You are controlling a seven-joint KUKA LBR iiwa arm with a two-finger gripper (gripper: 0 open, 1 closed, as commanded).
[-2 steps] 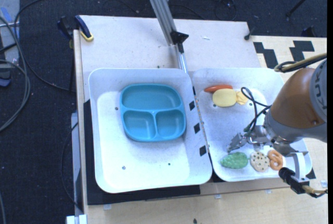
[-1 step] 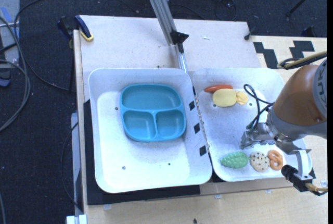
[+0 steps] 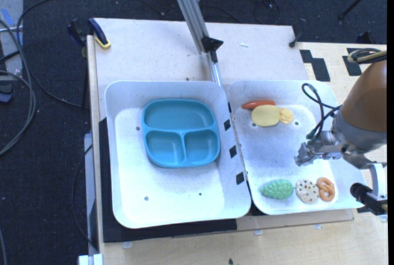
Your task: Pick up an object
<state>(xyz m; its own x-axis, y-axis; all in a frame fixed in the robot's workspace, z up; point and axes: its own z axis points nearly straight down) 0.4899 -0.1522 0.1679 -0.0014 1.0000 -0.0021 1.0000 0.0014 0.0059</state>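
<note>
**Over the right bin, end effector low**

Above the right bin's (image 3: 246, 134) floor hangs the end effector (image 3: 306, 155); open or closed, I cannot tell. Toy foods lie around it: yellow piece (image 3: 266, 116), green piece (image 3: 277, 189), cookie (image 3: 306, 191), pretzel (image 3: 325, 188). Left bin (image 3: 123, 153) holds a blue divided tray (image 3: 181, 132).

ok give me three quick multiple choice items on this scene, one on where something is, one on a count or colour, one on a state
1. Where is the blue tray?
A. left bin
B. right bin
C. on the bench outside the bins

2. How many compartments does the tray have?
A. two
B. three
C. five

3. How is the gripper placed?
A. over the right bin, above bare floor
B. resting on the tray
C. over the left bin

Answers:
1 A, it lies inside the left bin.
2 B, one long section and two smaller ones.
3 A, it sits between the yellow item and the pretzel.
</note>
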